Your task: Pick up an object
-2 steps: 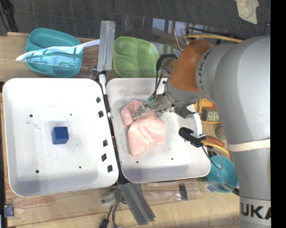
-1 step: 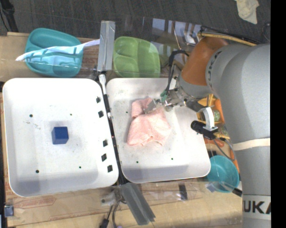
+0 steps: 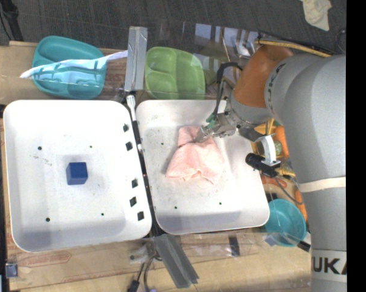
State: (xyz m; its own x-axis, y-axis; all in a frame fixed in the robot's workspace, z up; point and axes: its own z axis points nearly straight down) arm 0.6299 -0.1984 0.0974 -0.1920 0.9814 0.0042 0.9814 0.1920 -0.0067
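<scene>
We see the gripper (image 3: 211, 130) low in the right bin (image 3: 244, 208), its tip at the upper right edge of the pink cloth (image 3: 196, 158); the cloth spreads down and left from it. The jaw state (blurred here) we cannot tell

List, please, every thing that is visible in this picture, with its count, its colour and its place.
bins: 2, white, side by side on the bench
block: 1, blue, in the left bin
cloth: 1, pink, crumpled, in the right bin
teal container: 1, teal, behind the left bin
green tray: 1, green, behind the right bin
teal bowl: 1, teal, at the right bin's near right corner
rag: 1, pale, on the floor, top right
arm: 1, grey with orange band, from the right
claw: 1, at the cloth's upper edge
</scene>
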